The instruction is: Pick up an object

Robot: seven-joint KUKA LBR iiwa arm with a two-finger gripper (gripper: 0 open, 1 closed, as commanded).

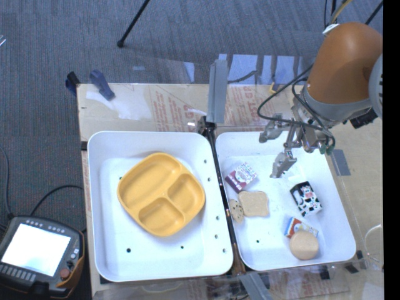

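Pincer hangs open, holding nothing, above the right bin, with toast lying near below.

Two white bins — one yellow tray, one toast slice, one cookie, three small packets.

I saw the counter as a tan board covered with clear plastic sheeting. Two shallow white bins sat directly on it, touching side by side: the left bin across the frame's middle, the right bin toward lower right. A blue clamp gripped its upper left edge.
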